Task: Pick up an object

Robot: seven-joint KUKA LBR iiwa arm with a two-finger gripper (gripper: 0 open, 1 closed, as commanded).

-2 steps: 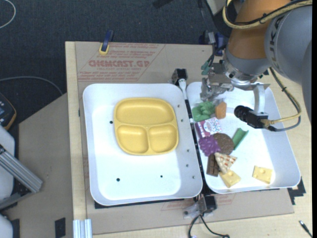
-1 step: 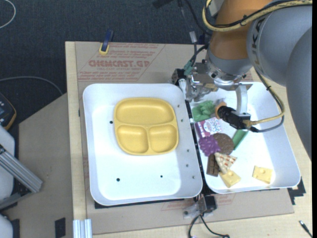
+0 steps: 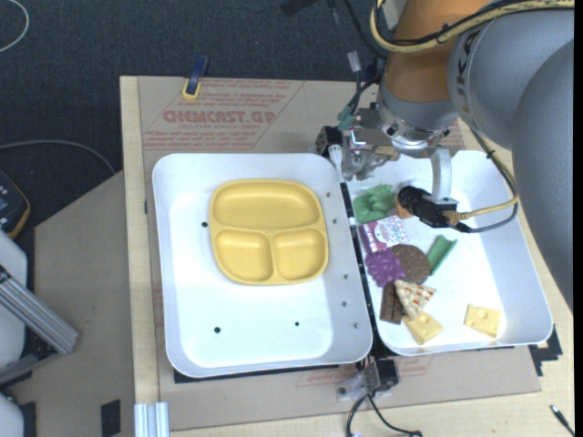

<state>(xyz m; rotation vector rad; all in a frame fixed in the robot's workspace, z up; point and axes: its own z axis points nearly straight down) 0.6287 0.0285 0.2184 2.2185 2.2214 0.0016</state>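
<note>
While weighing the pick, note gripper (image 3: pixel 364 159) low over the far left corner of right bin (image 3: pixel 521 244), hard against the wall shared with left bin (image 3: pixel 173 244). Cannot tell whether spread or pressed together: tip lost among wrist hardware and cabling. Record no object as held.

Candidates, all on the near side of gripper:
- Find green leafy toy (image 3: pixel 373 203) closest, just beneath and slightly toward the viewer.
- Find purple-and-white packet (image 3: pixel 387 233) next beyond that, touching or overlapping purple grapes (image 3: pixel 383 265).
- Find brown round patty (image 3: pixel 414 260) beside the grapes, with green stick (image 3: pixel 442 251) just to its right.
- Find brown bar (image 3: pixel 392 302) and pizza slice (image 3: pixel 421 321) farther off, crowded together.
- Find cheese wedge (image 3: pixel 483 320) farthest away, near right, standing apart from the rest.

Leave yellow divided tray (image 3: pixel 269 228), to gripper's left in the other bin, out of consideration: broad and likely hard to pinch.

Judgement on doing the step well: favour either the leafy toy, for shortest travel, or the cheese wedge, for clear space on all sides. Avoid the central cluster, where likely to nudge neighbours. Keep clear of the bin wall on descent. Centre over the chosen piece, come straight down, close, then lift and confirm the grip before counting success.
</note>
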